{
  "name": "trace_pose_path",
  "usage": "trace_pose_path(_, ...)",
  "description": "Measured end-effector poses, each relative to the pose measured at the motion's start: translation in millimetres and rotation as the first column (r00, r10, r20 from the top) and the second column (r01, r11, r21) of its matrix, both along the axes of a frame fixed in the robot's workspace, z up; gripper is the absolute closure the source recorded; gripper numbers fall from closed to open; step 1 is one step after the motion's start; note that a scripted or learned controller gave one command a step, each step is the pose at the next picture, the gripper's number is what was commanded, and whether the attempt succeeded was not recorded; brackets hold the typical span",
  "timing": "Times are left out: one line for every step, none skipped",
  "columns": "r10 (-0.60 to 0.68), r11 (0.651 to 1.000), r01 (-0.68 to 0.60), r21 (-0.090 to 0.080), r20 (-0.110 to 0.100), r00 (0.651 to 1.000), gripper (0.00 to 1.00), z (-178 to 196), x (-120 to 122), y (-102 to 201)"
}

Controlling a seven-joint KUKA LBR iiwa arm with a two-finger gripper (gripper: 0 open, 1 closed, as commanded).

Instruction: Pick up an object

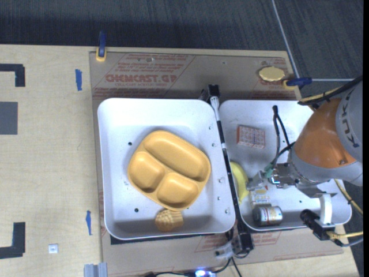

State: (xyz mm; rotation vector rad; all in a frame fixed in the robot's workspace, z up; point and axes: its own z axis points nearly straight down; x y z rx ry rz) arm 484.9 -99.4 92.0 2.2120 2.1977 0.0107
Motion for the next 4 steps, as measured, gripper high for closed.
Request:
trace_pose_path(-0.001, 1.000, 0.001, 0.000, 0.000, 1.000, 0.00, 0.0, 0.0, 0.1)
trace_pose_path(0.001, 1.000, -0.001, 0.002, -0.001, 1.000, 0.00, -0.2, 0.2, -0.9)
trace_pose_path(0.001, 1.000, -0.001, 0.002, 0.000, 1.000, 0.00, -0.2, 0.1, -0.9)
trace_pose_path(0.000, 1.000, 0.000, 0.001, 0.000, 1.000, 0.00, -0.1, 0.0, -0.4)
